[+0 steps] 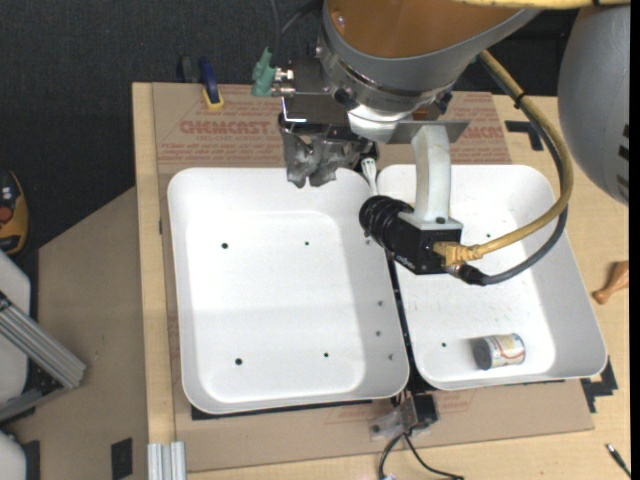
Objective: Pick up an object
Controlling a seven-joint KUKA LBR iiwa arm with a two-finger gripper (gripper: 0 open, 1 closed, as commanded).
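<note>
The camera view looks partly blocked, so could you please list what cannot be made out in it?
- Gripper: finger state, blurred and crowded under the wrist.
- Right bin: its far edge, covered by the arm and the black hose fitting.
- Small cylinder in the right bin: label too small to read.
- Blue-and-yellow clamp: too small for detail.

Two white bins (200,268) side by side on brown board (150,168). Blue-yellow clamp (210,83) at board's far left corner; green clip (263,72) just beside it. Cable connector (405,418) at near edge.

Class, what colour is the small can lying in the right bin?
Grey with a lighter band, seen in the camera view: small can.
</note>
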